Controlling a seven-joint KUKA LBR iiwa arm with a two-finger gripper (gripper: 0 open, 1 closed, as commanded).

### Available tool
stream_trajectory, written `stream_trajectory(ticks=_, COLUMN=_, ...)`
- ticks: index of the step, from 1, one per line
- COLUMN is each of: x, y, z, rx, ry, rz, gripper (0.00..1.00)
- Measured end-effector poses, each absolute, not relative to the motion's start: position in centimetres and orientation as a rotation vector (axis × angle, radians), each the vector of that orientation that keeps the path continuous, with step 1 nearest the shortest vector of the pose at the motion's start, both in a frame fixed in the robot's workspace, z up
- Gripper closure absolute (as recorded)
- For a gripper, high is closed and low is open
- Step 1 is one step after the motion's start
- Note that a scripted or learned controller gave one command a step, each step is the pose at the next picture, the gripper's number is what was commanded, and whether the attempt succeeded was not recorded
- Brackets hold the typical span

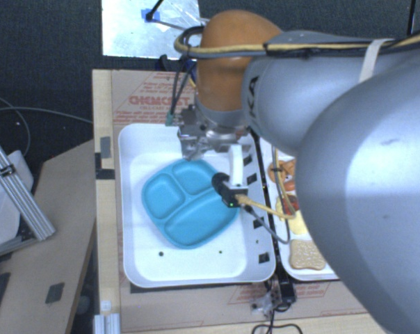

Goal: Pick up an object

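Right now the gripper sits at the far edge of the blue tray in the left bin. Can't tell jaw state; arm hides most of the right bin.

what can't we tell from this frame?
- Gripper fingers: hidden under the wrist in the camera view; grasp on the blue tray unreadable.
- Right bin: mostly covered by the arm; the items in it only partly visible.
- Left bin upper right corner: behind the wrist.
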State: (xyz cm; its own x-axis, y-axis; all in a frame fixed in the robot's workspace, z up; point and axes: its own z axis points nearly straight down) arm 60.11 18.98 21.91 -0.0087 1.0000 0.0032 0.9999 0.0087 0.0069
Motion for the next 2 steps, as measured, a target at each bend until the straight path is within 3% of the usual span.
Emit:
stream_trajectory(ticks=1, x=65.5, y=19.7, z=18.3, rx=2.214, ry=2.225, rz=0.007, gripper=1.00)
stream_trajectory(ticks=2, x=56.2, y=20.9, z=25.4, rx=2.213, ry=2.232, rz=0.008, gripper=1.00)
